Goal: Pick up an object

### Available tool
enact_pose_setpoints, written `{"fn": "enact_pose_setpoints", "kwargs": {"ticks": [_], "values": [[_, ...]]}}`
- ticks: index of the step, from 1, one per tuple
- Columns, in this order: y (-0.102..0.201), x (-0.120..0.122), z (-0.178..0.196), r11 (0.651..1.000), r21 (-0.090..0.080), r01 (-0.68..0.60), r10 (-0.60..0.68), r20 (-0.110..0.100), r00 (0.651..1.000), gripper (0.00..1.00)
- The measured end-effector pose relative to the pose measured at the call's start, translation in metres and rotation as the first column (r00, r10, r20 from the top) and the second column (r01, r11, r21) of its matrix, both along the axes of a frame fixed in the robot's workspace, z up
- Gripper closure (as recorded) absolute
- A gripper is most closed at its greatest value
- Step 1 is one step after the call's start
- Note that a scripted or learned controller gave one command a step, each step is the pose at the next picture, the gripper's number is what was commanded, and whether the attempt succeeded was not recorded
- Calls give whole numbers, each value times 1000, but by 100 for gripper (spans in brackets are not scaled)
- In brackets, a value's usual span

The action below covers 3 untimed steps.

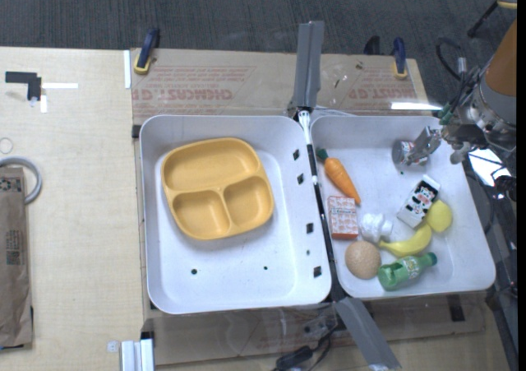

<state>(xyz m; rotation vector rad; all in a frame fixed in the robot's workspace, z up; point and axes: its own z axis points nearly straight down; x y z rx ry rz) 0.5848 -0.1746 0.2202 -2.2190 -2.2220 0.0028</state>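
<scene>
Orange carrot [341,179] with green tip, lying slantwise, right bin [472,221]

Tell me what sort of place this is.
Likely a robotics lab set up for picking trials: two white bins clamped to a bench, toy food such as a carrot and banana, and a robot pincer reaching in.

You see a yellow three-compartment plastic plate [217,187] lying in the left shallow white bin [238,287]. Two blue clamps [148,48] [399,57] grip the brown cardboard sheet [222,85] behind the bins, and a brown paper bag [14,254] lies at the left edge.
</scene>
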Motion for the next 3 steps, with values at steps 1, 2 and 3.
{"fn": "enact_pose_setpoints", "kwargs": {"ticks": [1,2,3], "values": [[-1,57,-97,992,-13,-128,128,32,991,0],[-16,71,-126,997,-3,-81,81,7,997,0],[-16,72,-115,997,-6,-83,83,9,996,100]]}}
